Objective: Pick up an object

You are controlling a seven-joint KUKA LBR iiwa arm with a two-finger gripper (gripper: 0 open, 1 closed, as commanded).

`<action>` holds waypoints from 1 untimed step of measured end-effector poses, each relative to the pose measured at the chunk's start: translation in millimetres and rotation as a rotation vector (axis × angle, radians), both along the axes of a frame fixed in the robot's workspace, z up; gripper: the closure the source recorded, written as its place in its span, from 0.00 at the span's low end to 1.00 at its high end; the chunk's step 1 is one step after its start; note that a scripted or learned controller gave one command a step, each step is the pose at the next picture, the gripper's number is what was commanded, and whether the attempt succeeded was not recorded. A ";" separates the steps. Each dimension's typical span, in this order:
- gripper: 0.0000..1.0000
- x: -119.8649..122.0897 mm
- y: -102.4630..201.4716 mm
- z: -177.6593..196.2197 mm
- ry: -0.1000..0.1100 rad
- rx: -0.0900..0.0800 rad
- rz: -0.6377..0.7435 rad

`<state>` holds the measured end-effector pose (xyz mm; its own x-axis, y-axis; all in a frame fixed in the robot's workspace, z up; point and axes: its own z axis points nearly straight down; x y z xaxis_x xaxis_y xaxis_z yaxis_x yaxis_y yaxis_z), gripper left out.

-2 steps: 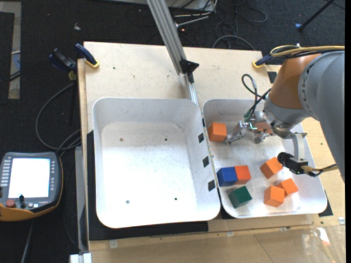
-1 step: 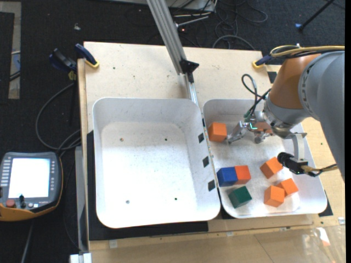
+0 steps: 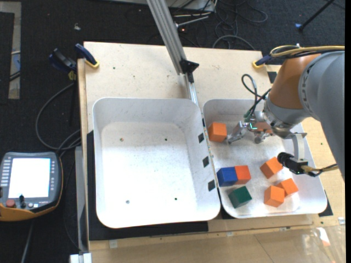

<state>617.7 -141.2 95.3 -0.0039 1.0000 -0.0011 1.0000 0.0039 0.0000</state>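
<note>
In the right bin (image 3: 315, 199) lie several blocks. An orange block (image 3: 218, 131) sits near the bin's upper left. A blue block (image 3: 226, 176) touches a small orange block (image 3: 242, 173), and a dark green block (image 3: 239, 196) lies just below them. Further right are three orange blocks (image 3: 271, 167), (image 3: 289, 187), (image 3: 274, 196). My gripper (image 3: 245, 134) hangs low over the bin just right of the upper-left orange block, with nothing visibly between its fingers.
The left bin (image 3: 104, 147) adjoins the right one. A slanted metal pole (image 3: 167, 29) runs down to the bins' divider. Blue and yellow clamps (image 3: 85, 56) sit at the bench's back corners. A teach pendant (image 3: 28, 185) lies on the floor at the left.
</note>
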 end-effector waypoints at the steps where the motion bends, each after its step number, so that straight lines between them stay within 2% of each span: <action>1: 0.00 0.0 0.1 0.0 0.000 0.000 0.000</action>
